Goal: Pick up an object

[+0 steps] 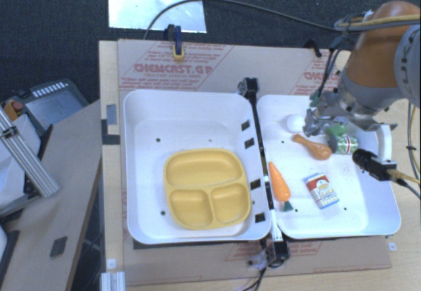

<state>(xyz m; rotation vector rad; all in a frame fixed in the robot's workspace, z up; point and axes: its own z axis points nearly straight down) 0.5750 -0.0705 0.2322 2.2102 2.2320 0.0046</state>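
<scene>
Gripper (317, 124), finger state indiscernible, hangs low in the right bin (368, 220) from the arm (378, 59) bent over it, just above a toy drumstick (312, 145), near a green can (342, 143)

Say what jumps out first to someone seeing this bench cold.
The yellow three-compartment plastic tray lying in the left white bin draws the eye first. Next comes the grey arm with its orange band reaching from the right, its gripper low over the right white bin, near a tan drumstick-shaped toy. An orange toy carrot lies by the divider.
</scene>
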